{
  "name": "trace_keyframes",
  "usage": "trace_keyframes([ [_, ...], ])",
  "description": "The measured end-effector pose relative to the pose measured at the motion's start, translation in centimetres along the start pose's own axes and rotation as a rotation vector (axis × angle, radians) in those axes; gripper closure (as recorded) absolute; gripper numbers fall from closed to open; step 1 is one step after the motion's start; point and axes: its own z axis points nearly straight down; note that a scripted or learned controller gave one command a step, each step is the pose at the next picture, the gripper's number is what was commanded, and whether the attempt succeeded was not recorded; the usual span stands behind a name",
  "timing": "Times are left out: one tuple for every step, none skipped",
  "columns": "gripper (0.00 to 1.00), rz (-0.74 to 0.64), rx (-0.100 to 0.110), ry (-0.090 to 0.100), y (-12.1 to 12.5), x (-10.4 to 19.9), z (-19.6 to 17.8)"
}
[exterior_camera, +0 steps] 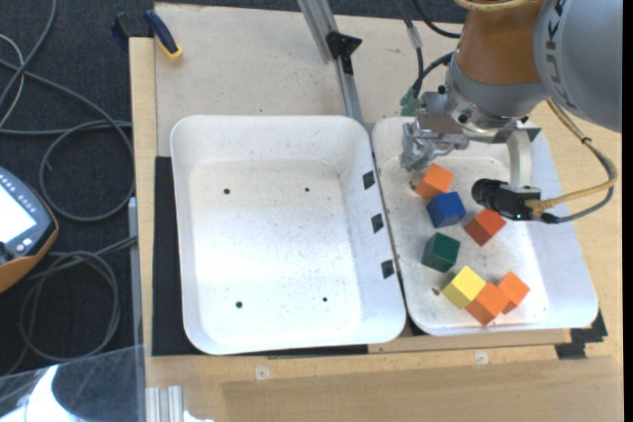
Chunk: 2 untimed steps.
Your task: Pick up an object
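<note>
Several small blocks lie in the right bin (554, 296): an orange block (434, 181), a blue block (446, 209), a red-brown block (485, 226), a dark green block (441, 251), a yellow block (463, 287) and two orange blocks (499, 297) beside it. My gripper (420, 151) hangs over the bin's upper left part, just above and left of the first orange block. Nothing shows between its metal parts.
The left bin (198, 153) lies beside the right one, with black clips along the shared edge. A slanted metal rail (316, 5) crosses the bench behind the bins. A blue and yellow clamp (163, 33) sits at the bench's far left corner.
</note>
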Motion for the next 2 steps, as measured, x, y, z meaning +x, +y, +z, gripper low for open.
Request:
trace_keyframes([
  [1.0, 0.0, 0.0, 0.0, 0.3, 4.4, 0.1],
  [1.0, 0.0, 0.0, 0.001, 0.4, 9.0, 0.2],
])
